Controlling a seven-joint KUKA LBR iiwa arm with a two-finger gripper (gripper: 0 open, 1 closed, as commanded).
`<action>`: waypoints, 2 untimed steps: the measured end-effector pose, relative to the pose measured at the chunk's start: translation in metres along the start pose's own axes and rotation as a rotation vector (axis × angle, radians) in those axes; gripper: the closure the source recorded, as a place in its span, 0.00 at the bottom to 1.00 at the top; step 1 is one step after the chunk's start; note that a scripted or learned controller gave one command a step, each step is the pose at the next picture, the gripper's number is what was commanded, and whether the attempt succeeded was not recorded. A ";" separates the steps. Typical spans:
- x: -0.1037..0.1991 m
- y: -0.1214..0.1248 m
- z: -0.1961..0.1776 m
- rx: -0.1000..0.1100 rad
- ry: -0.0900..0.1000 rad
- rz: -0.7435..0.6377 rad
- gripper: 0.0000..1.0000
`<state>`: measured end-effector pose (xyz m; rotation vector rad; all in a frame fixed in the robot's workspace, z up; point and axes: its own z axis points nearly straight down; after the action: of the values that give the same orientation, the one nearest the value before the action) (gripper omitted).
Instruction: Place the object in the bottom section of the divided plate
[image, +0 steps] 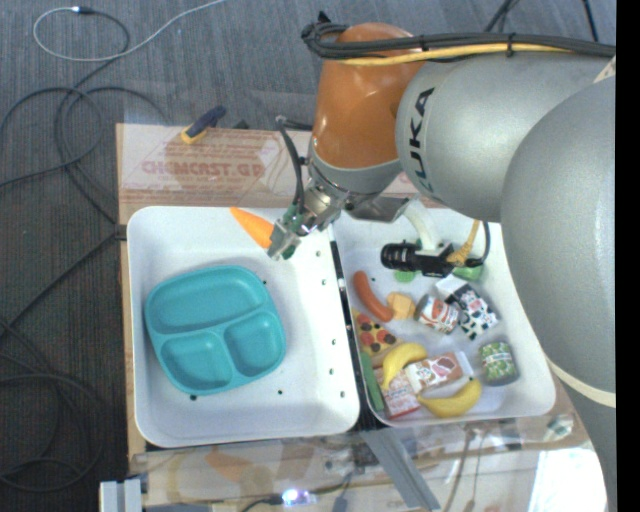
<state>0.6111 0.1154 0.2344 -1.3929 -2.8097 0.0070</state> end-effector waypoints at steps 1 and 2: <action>0.000 0.000 0.000 0.000 0.000 0.000 0.00; 0.026 -0.027 0.008 0.002 0.000 0.489 0.00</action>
<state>0.5739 0.1193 0.2262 -2.0320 -2.3889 0.0122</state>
